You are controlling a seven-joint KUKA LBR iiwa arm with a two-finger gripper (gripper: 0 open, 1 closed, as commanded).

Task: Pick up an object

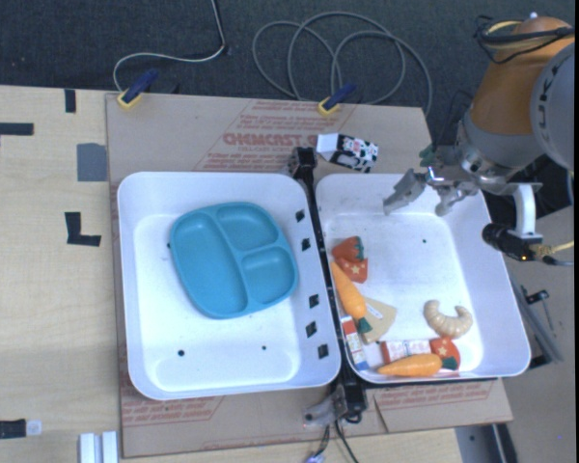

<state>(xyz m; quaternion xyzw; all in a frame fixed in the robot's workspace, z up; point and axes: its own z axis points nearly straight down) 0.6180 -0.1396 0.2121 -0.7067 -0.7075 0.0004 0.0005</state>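
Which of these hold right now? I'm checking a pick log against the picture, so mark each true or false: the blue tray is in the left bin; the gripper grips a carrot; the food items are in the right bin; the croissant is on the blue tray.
1. The blue tray lies in the left bin. True.
2. The gripper grips a carrot. False: nothing is between its fingers; it hangs over the far end of the right bin.
3. The food items are in the right bin. True.
4. The croissant is on the blue tray. False: it lies in the right bin, above the carrot.
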